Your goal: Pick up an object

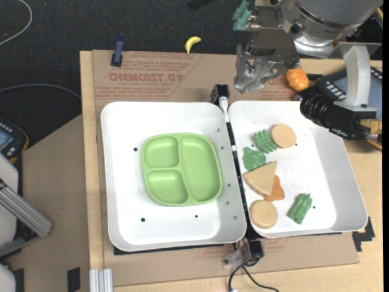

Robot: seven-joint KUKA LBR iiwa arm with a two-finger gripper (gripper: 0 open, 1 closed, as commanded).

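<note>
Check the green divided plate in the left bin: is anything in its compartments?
Empty. The green divided plate lies flat in the left bin, and all three compartments show bare green.

1. You're looking at a robotics lab: a tabletop (340,248) lined with printed cardboard (152,72).
2. Two white bins (121,139) sit side by side, holding toy food (267,178).
3. Loose cables (18,17) trail over the dark floor at far left.

Arm (331,5) cut off by the top edge, upper part out of frame. Hand (255,78) blurred, finger spacing unreadable. Orange slice (276,191) mostly hidden under the tan wedge (261,178). Small orange thing (296,78) partly tucked behind the wrist, too small to identify.
</note>
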